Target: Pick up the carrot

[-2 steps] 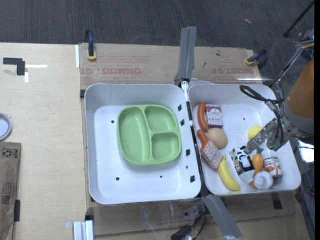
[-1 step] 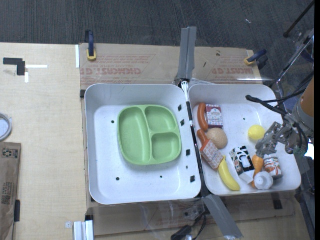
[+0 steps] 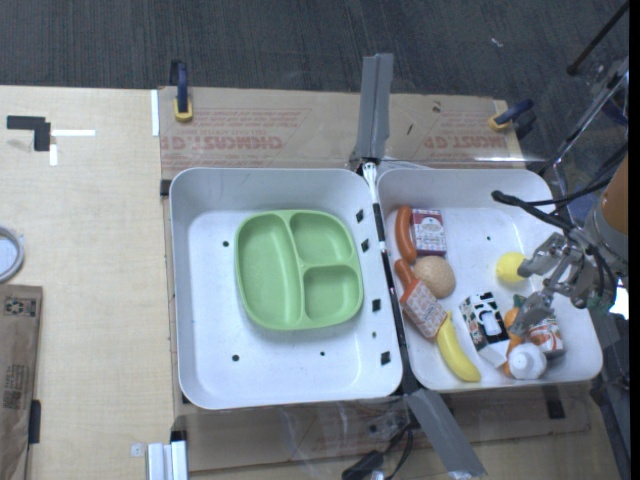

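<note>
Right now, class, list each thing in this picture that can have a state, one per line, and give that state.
Green three-compartment plastic plate: flat in the left white bin, nothing on it.
Yellow banana: lying in the right white bin.
Red hot dog: lying by the divider.
Small white bottle: on its side.
Gripper: low over the right bin's clutter.

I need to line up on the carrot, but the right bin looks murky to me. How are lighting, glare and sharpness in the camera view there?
Camera view: lighting even, shadows soft, no strong glare on the right bin. The whole picture is slightly soft; the gripper and the small orange item beside it, likely the carrot, blur into clutter. The green tray reads clearly.
</note>
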`<action>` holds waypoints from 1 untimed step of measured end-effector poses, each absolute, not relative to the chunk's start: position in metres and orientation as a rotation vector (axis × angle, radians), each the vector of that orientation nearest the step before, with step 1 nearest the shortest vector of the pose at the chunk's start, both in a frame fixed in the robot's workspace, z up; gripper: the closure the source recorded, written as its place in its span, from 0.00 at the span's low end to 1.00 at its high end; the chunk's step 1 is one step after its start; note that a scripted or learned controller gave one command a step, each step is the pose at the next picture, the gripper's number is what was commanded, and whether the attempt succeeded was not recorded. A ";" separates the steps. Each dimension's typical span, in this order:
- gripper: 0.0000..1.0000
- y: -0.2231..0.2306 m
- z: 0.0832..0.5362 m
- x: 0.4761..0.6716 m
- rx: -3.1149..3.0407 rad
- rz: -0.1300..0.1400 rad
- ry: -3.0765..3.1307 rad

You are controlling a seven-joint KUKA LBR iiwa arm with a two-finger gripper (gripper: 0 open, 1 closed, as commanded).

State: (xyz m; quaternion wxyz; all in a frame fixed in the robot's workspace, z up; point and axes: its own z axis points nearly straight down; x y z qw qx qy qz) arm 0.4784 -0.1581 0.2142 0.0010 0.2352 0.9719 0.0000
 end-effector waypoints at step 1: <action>0.00 -0.205 0.119 0.498 0.590 -0.001 3.077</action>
